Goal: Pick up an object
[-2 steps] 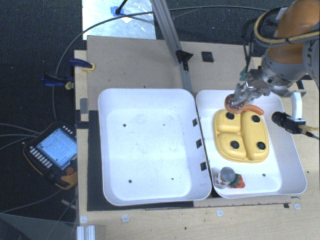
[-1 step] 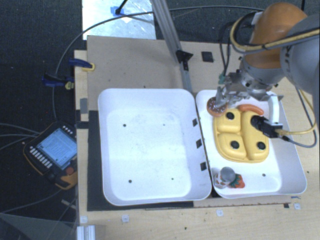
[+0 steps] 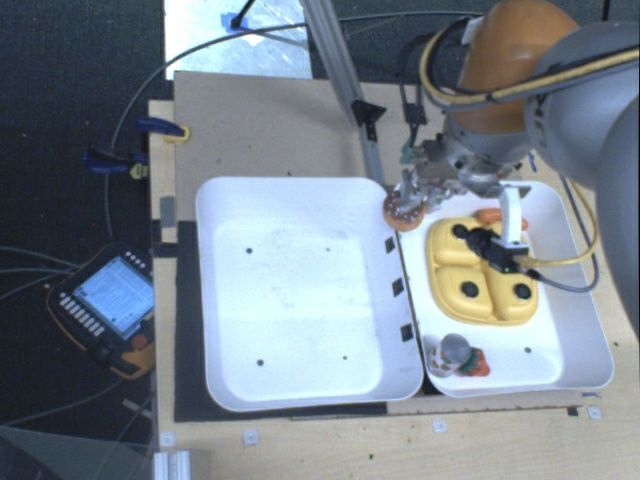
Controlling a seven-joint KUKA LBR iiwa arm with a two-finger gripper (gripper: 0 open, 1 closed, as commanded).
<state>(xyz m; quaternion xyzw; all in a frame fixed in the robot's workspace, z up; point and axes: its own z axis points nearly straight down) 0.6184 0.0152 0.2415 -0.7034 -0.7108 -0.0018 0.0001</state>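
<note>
1. Camera view: you see the gripper [image 3: 418,190] low over the top left corner of the right bin [image 3: 580,268], by the rim it shares with the left bin [image 3: 215,298].
2. Gripper state: you cannot tell it; the wrist hardware hides the tips.
3. A small round brown object [image 3: 404,213] sits just below the gripper, at the right bin's upper left rim. You cannot tell whether it is touched or merely underneath.
4. Inside the right bin, toward its middle: a yellow moulded piece [image 3: 470,278] with dark round spots, lying flat. A black part and a cable from the wrist cross its upper edge.
5. Near the right bin's lower left corner: a small cluster [image 3: 456,356], grey-topped with orange and red bits. Too small to name.
6. Near the right bin's upper edge, right of the gripper: a small orange item [image 3: 488,214], partly hidden by a white part of the wrist.
7. Well left of the right bin, off the bench: a handheld pendant [image 3: 105,303] with a lit screen.
</note>
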